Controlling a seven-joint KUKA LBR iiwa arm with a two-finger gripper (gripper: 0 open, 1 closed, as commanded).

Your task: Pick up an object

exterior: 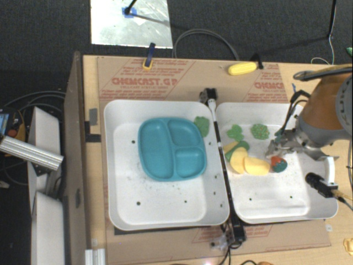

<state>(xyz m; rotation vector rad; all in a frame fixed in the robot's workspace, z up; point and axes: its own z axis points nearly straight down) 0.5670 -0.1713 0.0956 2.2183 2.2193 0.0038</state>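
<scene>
Just beneath the gripper (277, 149), its state unclear, lies a red-and-teal toy (278, 164).

1. The arm (331, 106) enters from the right edge of the scene, about mid-height, and bends down and to the left.
2. Its orange band (322, 101) is broad and faces the camera, with a grey segment (322, 134) curving beneath it (this is the wrist end).
3. Thin black cables (292, 106) loop along the left side of the band down toward the tool.
4. The gripper (277, 148) hangs low at the wrist's left end, a dark metallic cluster pointing downward.
5. Its 2 fingers are too small and shadowed to read.
</scene>
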